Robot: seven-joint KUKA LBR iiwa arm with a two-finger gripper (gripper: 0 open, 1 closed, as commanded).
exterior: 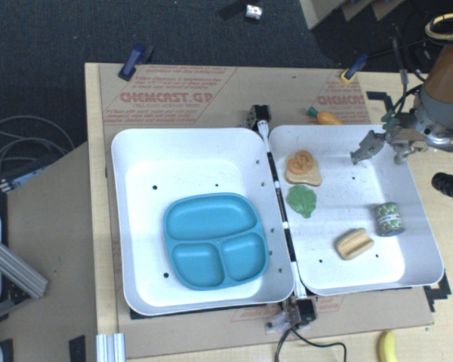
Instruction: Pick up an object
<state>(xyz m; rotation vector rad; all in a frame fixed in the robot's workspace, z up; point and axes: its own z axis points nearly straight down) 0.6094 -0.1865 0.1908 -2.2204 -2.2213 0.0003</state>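
Observation:
The right bin (408, 270) holds a tan pretzel-topped toast (303, 167), a green leafy piece (302, 200), a tan bread-like block (353, 243) and a small green patterned can (389, 219). My gripper (382, 146) hangs over the bin's far right part, its two fingers spread apart with nothing between them. It is well to the right of the toast and above the can in the view. The grey arm with its orange band comes in from the right edge.
A blue divided plate (213, 240) lies in the left bin (136, 164). A small orange carrot-like toy (326, 116) rests on the board behind the right bin. A yellow object (386, 347) lies at the front right. Clamps join the bins at front and back.

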